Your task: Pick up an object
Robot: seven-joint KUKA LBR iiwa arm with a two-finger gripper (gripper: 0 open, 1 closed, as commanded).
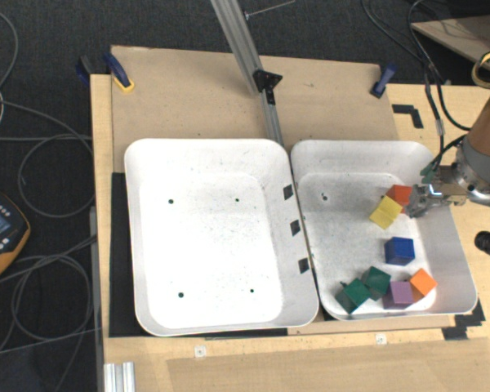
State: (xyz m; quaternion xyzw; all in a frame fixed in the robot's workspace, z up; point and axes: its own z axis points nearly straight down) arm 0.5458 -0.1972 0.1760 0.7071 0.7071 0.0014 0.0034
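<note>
Several small blocks lie in the right bin [343,178]. A yellow block [385,212] and a red-orange block [400,193] sit together near the bin's right side. Further forward lie a blue block [399,250], a green block [376,279], a darker green block [355,295], a purple block [401,292] and an orange block [423,282]. My gripper [420,200] reaches in over the bin's right wall, low and just right of the red-orange block. Nothing can be seen held in it.
The left bin [204,235] adjoins the right one, with black clips along the shared wall. A slanted metal pole [243,39] crosses the back of the bench. Blue clamps stand at the back corners of the bench.
</note>
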